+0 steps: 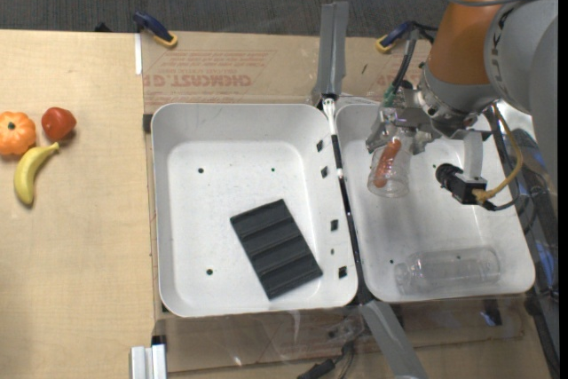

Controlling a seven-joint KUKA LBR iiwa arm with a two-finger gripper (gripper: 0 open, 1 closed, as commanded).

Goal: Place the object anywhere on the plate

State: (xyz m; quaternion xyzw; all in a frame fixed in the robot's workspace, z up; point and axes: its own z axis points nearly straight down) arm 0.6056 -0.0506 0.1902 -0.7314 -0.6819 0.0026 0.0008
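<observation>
The hand hangs over the right bin, its fingers closed on a reddish sausage-like object whose long axis runs twelve to six, while the dark ridged plate lies toward eight o'clock in the left bin.

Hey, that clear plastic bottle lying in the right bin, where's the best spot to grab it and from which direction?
Probably from straight above, at the middle of the clear bottle. It lies on its side near the front wall of the right bin, long axis running left to right, so fingers closing across its narrow width, front to back, should span the round body. The front wall may crowd one finger.
</observation>
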